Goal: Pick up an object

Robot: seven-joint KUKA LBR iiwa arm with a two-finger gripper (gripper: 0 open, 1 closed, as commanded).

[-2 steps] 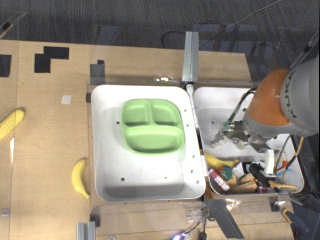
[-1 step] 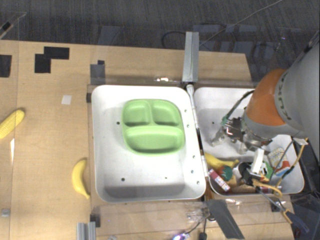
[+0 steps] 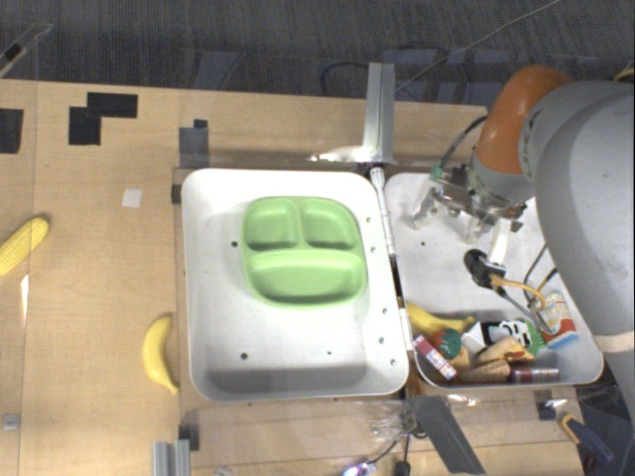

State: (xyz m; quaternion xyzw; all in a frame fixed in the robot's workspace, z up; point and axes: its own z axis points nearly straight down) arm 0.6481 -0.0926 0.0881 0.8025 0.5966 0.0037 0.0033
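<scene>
Camera view, looking down at a slant, took in a light wooden counter [image 3: 89,296] carrying two shallow white plastic bins side by side. The left white bin [image 3: 213,365] held a light green plastic plate with three compartments [image 3: 303,249], lying flat near the bin's middle. The right white bin [image 3: 422,256] held a small heap of objects crowded along its near edge: a yellow plastic banana [image 3: 437,319], a red and white packet [image 3: 434,357], a small black and white item [image 3: 508,331], a tan bread-like piece [image 3: 491,368] and a dark red pen-like stick [image 3: 536,373] (several were too jumbled to name with confidence).

The grey robot arm with its orange band [image 3: 516,117] reached in from the right, large and blurred in the foreground. Its end effector [image 3: 466,211] hung over the far part of the right bin, well apart from the heap of objects, and nothing was visible between its fingers; whether they were spread or closed could not be told at this angle.

Outside the bins, on the counter to the left, a second yellow banana [image 3: 159,353] lay just beside the left bin, and a yellow ear of toy corn [image 3: 22,246] lay near the left edge.
</scene>
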